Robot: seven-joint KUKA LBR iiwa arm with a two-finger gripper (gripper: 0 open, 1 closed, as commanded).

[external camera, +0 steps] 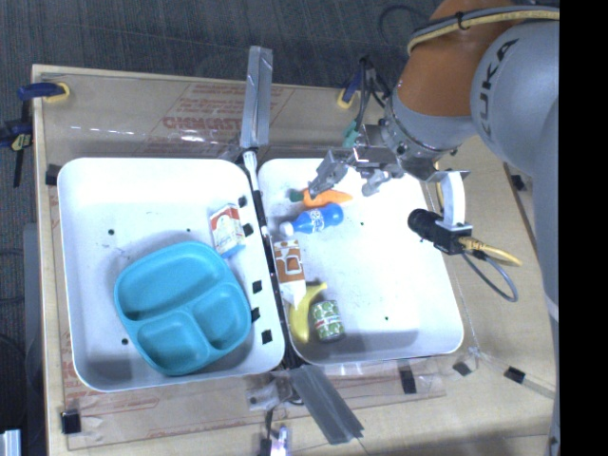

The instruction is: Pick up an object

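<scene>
Nearest the camera, the left bin holds a blue divided tray, with a small red-and-white carton just beyond it against the dividing wall. In the right bin, along that same wall, lie a green can touching a banana, then a brown-and-white packet, then a blue bottle, and farthest back an orange piece, perhaps a toy carrot. The end effector hangs over this far corner with its fingers spread and nothing between them, one fingertip just beside the orange piece. That piece looks like the likely target; since it lies close to the bottle and the bin wall, a good try would centre the spread fingers across its narrow width, come straight down, and close only once both tips clear the bottle. Beyond the bins, the bench carries faint reddish print too blurred to read. The arm bears part of the letters "KUKA". The labels on the can, packet and carton are too small to read.
</scene>
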